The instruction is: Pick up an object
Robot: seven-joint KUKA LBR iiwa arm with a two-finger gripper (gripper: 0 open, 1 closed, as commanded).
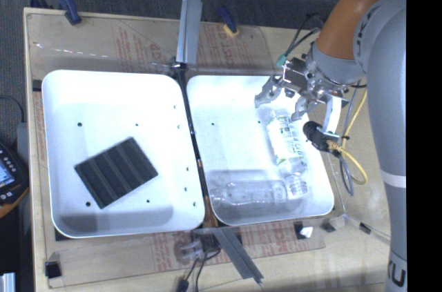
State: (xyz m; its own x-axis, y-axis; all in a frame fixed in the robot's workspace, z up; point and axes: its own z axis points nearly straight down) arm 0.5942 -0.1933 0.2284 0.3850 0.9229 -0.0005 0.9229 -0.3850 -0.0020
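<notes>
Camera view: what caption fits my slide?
Grey two-finger gripper above clear plastic bottles in right white bin.

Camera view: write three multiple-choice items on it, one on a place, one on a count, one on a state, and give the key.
1. Where does the dark ribbed slab lie?
A. In the left bin
B. In the right bin
C. On the bench outside both bins

2. How many clear plastic bottles lie in the right bin?
A. None
B. Two
C. Five

3. How does the labelled bottle rest?
A. Standing upright
B. Lying on its side
C. Lifted clear of the bin

Key: 1 A, the slab sits on the left bin's floor. 2 B, the labelled bottle lies by the right wall and a plain one along the near wall. 3 B, its length runs flat along the bin floor, below the gripper.
</notes>
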